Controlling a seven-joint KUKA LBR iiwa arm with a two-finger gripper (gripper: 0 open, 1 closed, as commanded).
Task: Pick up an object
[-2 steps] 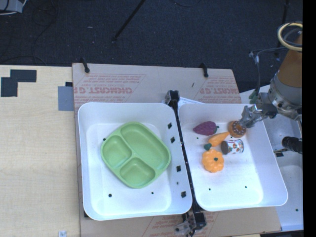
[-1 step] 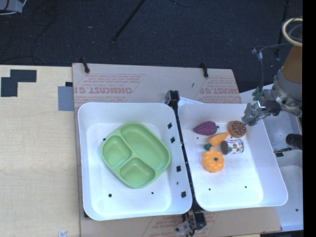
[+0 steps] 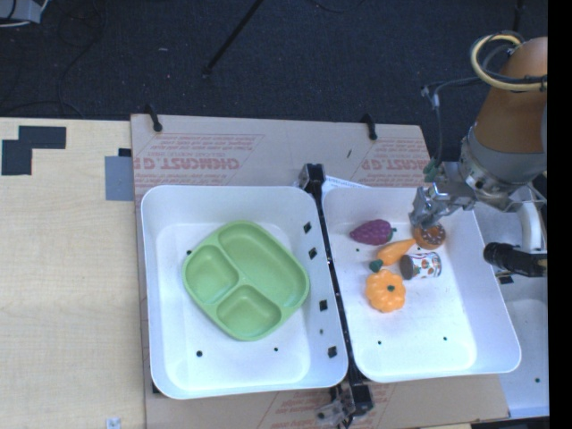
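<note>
My gripper hangs over the far right part of the right bin. A small round brown-orange thing sits right at its tip; I cannot tell whether it is held. Just left of it lie a purple toy fruit and an orange carrot. A small white-labelled can lies on its side below the gripper. An orange pumpkin rests near the bin's middle.
The left bin holds a green divided plate. A black divider rail runs between the two bins. The near half of the right bin is bare white floor.
</note>
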